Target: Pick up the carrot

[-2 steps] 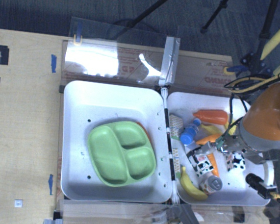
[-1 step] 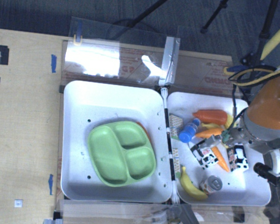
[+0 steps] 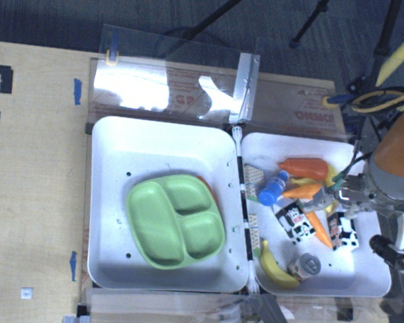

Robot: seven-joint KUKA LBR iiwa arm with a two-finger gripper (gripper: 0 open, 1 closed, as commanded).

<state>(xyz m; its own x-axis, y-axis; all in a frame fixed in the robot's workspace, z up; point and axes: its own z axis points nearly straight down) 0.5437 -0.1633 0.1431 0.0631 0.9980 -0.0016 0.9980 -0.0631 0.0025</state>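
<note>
Overhead, at a slant, a pale wooden bench holds two shallow white bins side by side. Starting at the left, the left bin (image 3: 105, 205) carries a green divided plate (image 3: 175, 221) with three compartments, sitting near its middle.

Moving right, past the seam between the bins, the right bin (image 3: 361, 275) is crowded. Near its left wall lies a small blue bottle (image 3: 272, 189). Above and to its right is a large orange-red toy vegetable (image 3: 304, 166). Lower down, a banana (image 3: 275, 266) curves along the front left corner, with a small grey can (image 3: 309, 264) just beside it. A black-and-white patterned toy (image 3: 293, 221) lies in the middle, and another like it (image 3: 348, 235) sits further right.

The carrot (image 3: 318, 227), slim and orange, lies slantwise between those two patterned toys, touching or nearly touching them.

At the far right, the grey arm with its orange band reaches in, and the gripper (image 3: 331, 199) hangs just above the carrot's upper end. Whether it is spread or closed cannot be told; the mechanism blurs into the clutter.

The risk, by my judgement, is crowding: the tool could catch a patterned toy or a second orange piece (image 3: 300, 191) beside the bottle instead, or push the thin carrot sideways so it slips free.
</note>
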